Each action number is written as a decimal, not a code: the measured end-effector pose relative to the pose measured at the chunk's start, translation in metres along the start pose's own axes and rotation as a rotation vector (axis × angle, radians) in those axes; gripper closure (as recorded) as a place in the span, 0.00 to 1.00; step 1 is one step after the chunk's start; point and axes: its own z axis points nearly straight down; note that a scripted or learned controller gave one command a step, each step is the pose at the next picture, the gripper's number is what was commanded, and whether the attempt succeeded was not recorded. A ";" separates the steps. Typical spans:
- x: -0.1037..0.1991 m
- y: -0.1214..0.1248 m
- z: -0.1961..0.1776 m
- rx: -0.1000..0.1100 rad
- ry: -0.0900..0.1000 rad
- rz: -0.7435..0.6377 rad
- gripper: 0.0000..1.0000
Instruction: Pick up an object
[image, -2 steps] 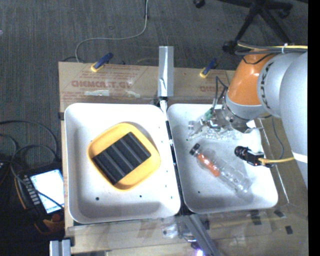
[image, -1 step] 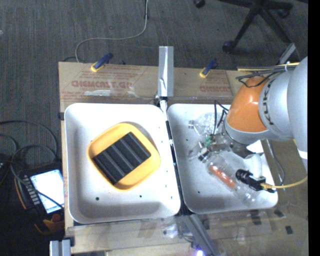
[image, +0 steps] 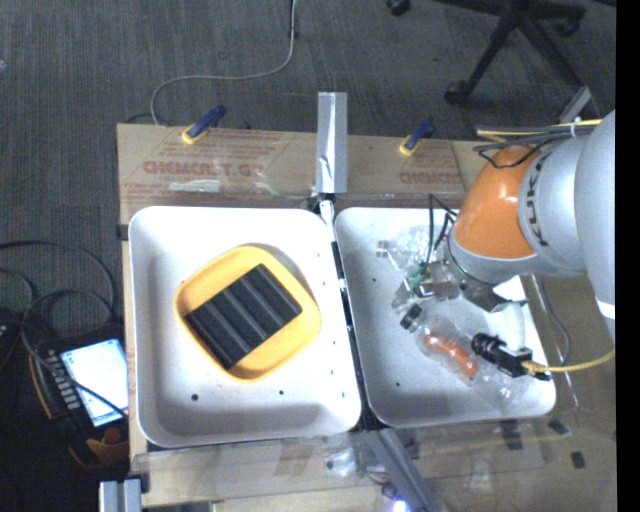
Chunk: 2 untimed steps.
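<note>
**Two bins, three things, one arm over the right bin**

Dark grey carpet lies all round a bench topped with a sheet of cardboard (image: 240, 165), which two blue-and-yellow clamps (image: 203, 122) pin at its far edge. On it stand two shallow white bins side by side.

The left bin (image: 150, 300) holds one thing: a yellow tray with a black ribbed insert (image: 248, 312), lying near the middle and turned at an angle to the bin walls.

The right bin (image: 385, 385) holds two things. One is a crumpled clear wrapper (image: 405, 245) near the far wall. The other is a clear packet with an orange piece inside (image: 450, 350), lying toward the near right corner.

The arm (image: 495, 215) reaches in from the right, and the gripper (image: 415, 300) hangs low between the wrapper and the packet, just beside both. Whether it is open or closed cannot be told, and nothing can be seen held in it.
</note>
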 end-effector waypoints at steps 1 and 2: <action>0.007 -0.016 0.008 -0.006 -0.008 -0.186 1.00; 0.008 -0.018 0.010 0.001 -0.005 -0.186 0.00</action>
